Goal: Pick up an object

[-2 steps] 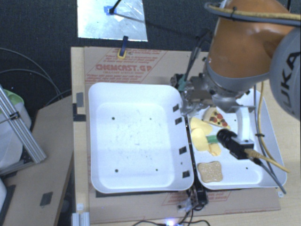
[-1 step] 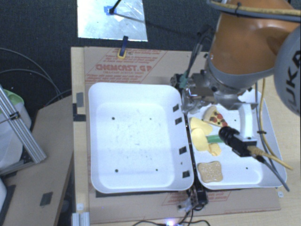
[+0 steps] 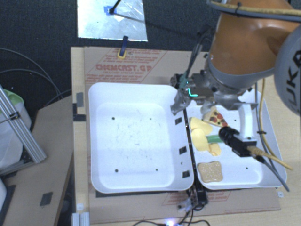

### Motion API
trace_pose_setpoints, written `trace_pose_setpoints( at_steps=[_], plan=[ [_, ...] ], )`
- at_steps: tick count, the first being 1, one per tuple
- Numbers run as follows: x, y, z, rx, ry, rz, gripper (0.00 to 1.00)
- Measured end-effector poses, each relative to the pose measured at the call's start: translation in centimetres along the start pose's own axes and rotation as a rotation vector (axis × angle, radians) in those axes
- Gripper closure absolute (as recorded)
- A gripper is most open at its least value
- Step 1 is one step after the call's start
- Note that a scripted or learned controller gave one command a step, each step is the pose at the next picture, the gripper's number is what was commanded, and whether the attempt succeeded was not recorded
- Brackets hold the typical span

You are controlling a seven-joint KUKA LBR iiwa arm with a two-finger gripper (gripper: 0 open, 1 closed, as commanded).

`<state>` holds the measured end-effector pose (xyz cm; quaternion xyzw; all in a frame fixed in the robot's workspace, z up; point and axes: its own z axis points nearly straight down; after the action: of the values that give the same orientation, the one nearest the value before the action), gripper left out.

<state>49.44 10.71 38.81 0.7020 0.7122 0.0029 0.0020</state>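
Note:
The right bin [image 3: 241, 172] holds several toy foods. A pizza slice [image 3: 214, 117] lies near its back, a yellow piece [image 3: 199, 124] and a paler yellow piece [image 3: 200, 139] beside the inner wall, a green piece [image 3: 214, 138] and a small yellow bit [image 3: 215, 149] next to them. A slice of toast [image 3: 210, 171] rests at the front. My gripper [image 3: 180, 101] hangs low over the back end of the wall between the two bins, left of the pizza slice and apart from the food. Nothing shows in its grasp. The arm covers the bin's back right part.
The left bin [image 3: 134, 138] sits beside the right one, on a cardboard sheet [image 3: 127, 66]. A shiny metal plate [image 3: 113, 13] lies behind the bench. An aluminium frame [image 3: 19, 131] stands at the far left.

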Motion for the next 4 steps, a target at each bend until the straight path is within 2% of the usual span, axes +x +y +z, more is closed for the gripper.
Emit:
trace_pose_setpoints(
  at_steps=[1,2,3,4],
  plan=[
    [-0.6,2.3,21.3,0.021,-0.005,0.015,0.0],
    [4.6,0.3,30.7,0.006,0.0,0.009,0.0],
    [6.6,6.8,30.3,0.001,0.001,0.01,0.0],
    [3.2,15.1,30.3,-0.002,-0.002,0.014,0.0]
  ],
)
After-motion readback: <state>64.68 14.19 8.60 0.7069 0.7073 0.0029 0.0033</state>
